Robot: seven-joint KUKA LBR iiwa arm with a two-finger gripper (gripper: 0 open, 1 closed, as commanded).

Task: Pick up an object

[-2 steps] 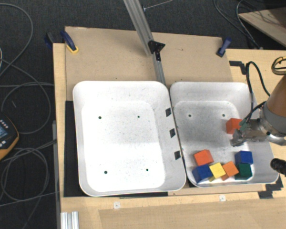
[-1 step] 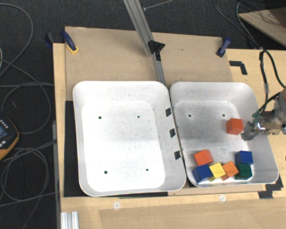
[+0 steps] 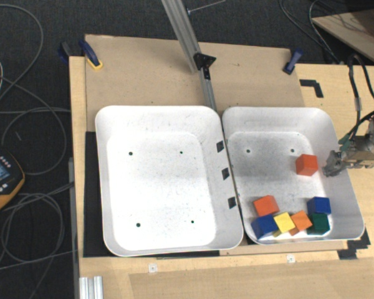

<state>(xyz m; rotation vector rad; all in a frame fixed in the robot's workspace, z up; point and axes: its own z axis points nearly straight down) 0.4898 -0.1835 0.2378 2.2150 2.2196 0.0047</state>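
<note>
Orange block: alone in the right bin, near its right wall, apart from the cluster at the front edge.
Gripper: at that wall, just beside the block; its opening cannot be told.
Approach: likely easiest target; centre over it, descend straight.

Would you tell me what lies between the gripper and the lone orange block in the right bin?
In the camera view, just bare bin floor separates the gripper from the orange block.

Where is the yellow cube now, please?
The yellow cube lies in the right bin, near its front edge, in a cluster between a blue cube and an orange cube.
</note>
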